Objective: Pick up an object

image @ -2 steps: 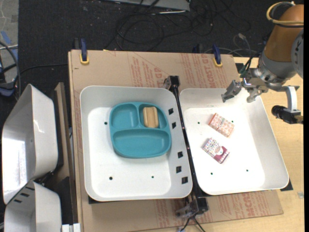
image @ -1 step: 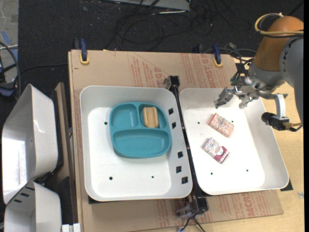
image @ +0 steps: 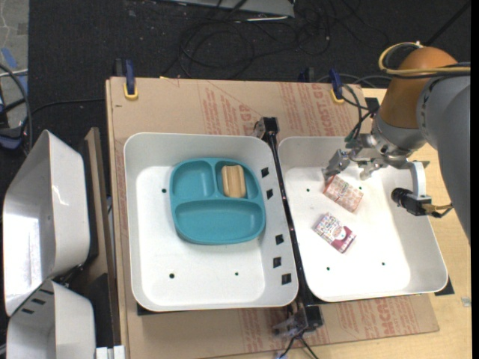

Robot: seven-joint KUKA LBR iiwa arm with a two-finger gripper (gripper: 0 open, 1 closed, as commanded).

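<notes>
Two small pink and white packets lie in the right bin [image: 419, 268]. The upper packet [image: 344, 194] is tilted, and the lower packet [image: 334, 232] lies a little nearer the front. My gripper [image: 350, 167] hangs over the far part of the right bin, just above and behind the upper packet. It is open, with its fingers spread to either side of the packet's far edge. Nothing is held between them.
The left bin [image: 150, 275] holds a teal divided tray [image: 217, 208] with a tan block [image: 233, 181] in its upper right compartment. A black divider strip [image: 283, 223] runs between the bins. The grey arm with its orange band [image: 408, 88] comes in from the right.
</notes>
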